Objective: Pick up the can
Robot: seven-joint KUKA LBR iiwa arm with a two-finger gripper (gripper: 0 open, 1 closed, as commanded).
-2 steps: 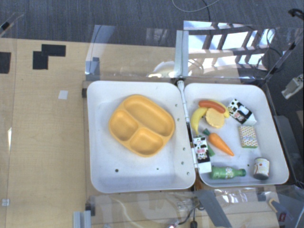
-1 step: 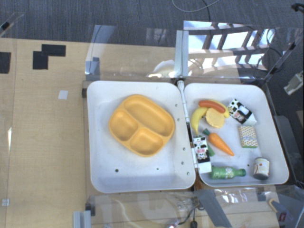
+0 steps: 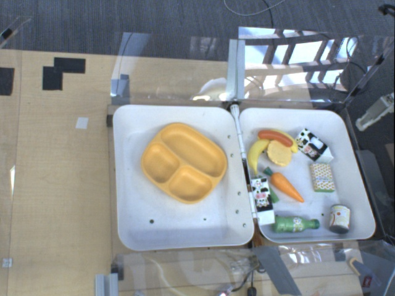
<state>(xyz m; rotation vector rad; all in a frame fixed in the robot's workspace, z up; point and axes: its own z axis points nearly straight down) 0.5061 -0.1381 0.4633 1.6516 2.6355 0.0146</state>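
The can (image 3: 339,218) is small, with a pale label and a dark top. It stands in the near right corner of the right bin (image 3: 349,142). A green bottle (image 3: 295,224) lies on its side just left of the can, with a small gap between them. A patterned box (image 3: 322,177) lies a short way behind the can.
The right bin also holds a banana (image 3: 256,155), a sausage (image 3: 276,137), a yellow round piece (image 3: 279,155), a carrot (image 3: 287,187) and two cow-print cartons (image 3: 310,143) (image 3: 262,196). A yellow divided plate (image 3: 183,161) lies in the left bin (image 3: 133,222).
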